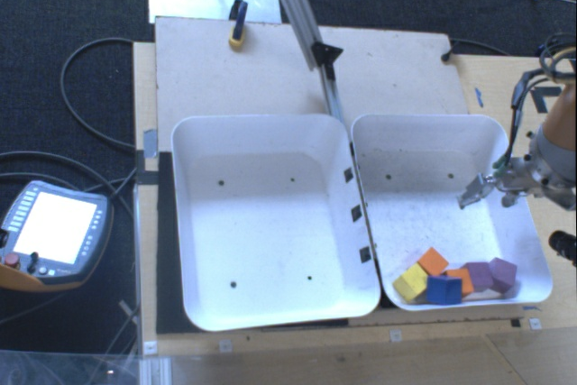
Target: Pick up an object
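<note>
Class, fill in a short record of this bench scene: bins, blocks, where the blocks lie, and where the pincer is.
bins: left bin and right bin, side by side
blocks: yellow, two orange, blue, two purple
block place: clustered in the right bin's near corner
pincer: over the right bin's right side, apart from the blocks, holding nothing visible
beside bench: pendant on the floor at left

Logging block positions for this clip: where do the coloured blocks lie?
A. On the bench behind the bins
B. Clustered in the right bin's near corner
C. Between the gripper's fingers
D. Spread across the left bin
B: the coloured blocks sit bunched against the right bin's near wall, apart from the gripper.
</note>
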